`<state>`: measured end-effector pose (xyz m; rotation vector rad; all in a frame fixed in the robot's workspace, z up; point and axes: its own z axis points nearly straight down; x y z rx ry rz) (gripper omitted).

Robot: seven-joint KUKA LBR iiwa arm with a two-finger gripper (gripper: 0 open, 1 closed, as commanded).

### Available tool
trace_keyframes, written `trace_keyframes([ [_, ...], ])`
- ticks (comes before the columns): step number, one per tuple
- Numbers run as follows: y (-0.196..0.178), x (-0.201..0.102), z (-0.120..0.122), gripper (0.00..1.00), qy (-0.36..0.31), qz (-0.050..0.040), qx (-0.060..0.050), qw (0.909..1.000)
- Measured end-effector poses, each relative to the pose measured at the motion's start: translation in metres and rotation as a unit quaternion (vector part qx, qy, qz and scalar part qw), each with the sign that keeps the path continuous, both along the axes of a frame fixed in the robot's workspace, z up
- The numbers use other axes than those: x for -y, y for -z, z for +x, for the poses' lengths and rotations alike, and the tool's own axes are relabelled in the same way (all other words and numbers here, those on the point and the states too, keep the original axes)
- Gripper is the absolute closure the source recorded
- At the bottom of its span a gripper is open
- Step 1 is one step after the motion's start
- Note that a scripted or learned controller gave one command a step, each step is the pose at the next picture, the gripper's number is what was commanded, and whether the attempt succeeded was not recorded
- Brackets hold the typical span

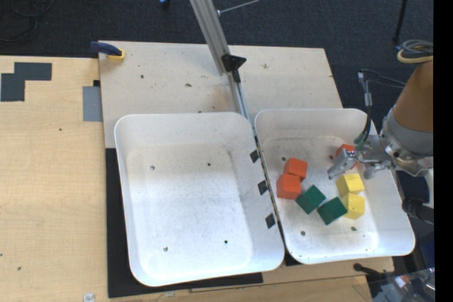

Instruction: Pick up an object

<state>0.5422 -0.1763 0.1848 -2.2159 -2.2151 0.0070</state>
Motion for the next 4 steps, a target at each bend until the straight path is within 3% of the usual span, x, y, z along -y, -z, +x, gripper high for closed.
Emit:
trace_keyframes([
  [1, 0.059, -0.004, 0.000, 0.00, 0.001, -0.0029, 0.006, 1.0000],
  [2, 0.063, -0.002, 0.005, 0.00, 0.002, -0.0054, 0.015, 0.9999],
  [3, 0.055, 0.000, 0.005, 1.00, 0.005, -0.0063, 0.015, 0.9999],
  [4, 0.010, 0.008, 0.000, 1.00, 0.005, -0.0017, 0.005, 1.0000],
])
